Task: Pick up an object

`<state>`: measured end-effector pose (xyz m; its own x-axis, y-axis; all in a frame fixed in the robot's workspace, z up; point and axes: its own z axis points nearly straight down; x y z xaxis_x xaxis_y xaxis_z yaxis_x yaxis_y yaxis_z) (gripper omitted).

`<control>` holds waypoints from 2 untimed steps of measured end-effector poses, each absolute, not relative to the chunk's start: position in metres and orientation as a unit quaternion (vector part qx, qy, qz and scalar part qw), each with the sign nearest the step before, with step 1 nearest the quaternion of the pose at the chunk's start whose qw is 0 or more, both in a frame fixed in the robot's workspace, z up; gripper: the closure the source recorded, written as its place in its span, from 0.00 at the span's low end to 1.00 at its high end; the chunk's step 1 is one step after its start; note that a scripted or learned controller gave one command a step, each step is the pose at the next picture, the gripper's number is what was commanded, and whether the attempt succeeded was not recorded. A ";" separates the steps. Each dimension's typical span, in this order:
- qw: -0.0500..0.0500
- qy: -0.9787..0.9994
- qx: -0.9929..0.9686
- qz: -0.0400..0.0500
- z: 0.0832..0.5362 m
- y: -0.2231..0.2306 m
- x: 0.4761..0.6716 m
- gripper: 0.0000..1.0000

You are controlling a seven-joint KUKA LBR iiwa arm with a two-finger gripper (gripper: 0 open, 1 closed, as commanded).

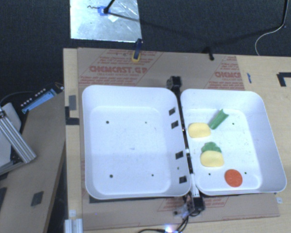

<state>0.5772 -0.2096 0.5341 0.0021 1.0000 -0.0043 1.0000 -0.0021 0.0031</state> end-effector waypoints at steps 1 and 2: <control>0.001 0.706 0.708 0.001 0.536 -0.207 0.486 1.00; -0.001 0.710 0.704 0.000 0.479 -0.137 0.487 1.00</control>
